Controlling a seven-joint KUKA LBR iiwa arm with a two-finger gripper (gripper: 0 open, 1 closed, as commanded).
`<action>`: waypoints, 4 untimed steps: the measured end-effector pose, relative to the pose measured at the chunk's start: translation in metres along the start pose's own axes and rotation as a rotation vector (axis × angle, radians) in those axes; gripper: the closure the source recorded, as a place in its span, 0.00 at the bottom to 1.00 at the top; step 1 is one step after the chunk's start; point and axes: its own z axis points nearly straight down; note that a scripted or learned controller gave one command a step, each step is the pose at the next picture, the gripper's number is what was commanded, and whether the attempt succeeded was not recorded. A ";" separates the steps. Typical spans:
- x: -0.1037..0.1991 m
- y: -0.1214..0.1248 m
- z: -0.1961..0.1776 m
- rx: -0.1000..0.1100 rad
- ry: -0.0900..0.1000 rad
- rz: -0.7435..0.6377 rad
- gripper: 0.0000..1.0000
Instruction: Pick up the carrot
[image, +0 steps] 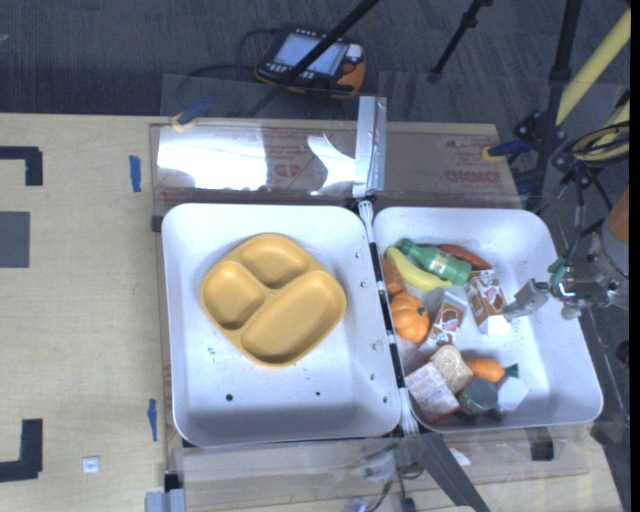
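The carrot, a short orange piece with a green tip, lies in the right bin near its front, beside a dark round lid and a tan snack. My gripper reaches in over the right bin's right side. It hangs above and to the right of the carrot, near a small red and white carton. Nothing shows held in it.
The right bin also holds a banana, a green bottle, a red-orange item, an orange fruit and several packets. The left bin carries a yellow divided plate. A ridge divides the bins.
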 end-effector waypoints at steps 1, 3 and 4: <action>0.051 -0.028 0.095 -0.002 -0.001 0.028 0.00; 0.021 -0.014 0.059 -0.005 -0.004 0.115 1.00; 0.021 -0.014 0.059 -0.005 -0.004 0.115 0.00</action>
